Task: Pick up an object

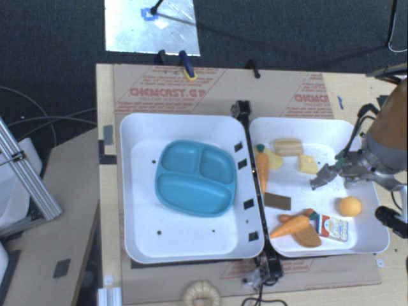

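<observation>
The right bin point(366, 244) holds several toy foods. A tan bun point(288, 147) and a pale yellow cheese wedge point(308, 164) lie at the back. A brown slab point(277, 201) sits left of centre. A carrot point(292, 224), a cookie point(308, 237) and a small carton point(333, 228) lie along the front, with an orange ball point(349, 206) to their right. A second carrot point(262, 169) lies by the bin's left wall. My gripper point(326, 175) hangs over the middle of this bin, just right of the cheese wedge and above-left of the orange ball, with nothing seen in it.
The left bin point(137, 234) holds a blue divided plate point(195, 177). A black divider point(252, 190) with clips runs between the bins. The arm point(389, 139) comes in over the right bin's right wall. A cardboard sheet point(210, 88) lies under both bins.
</observation>
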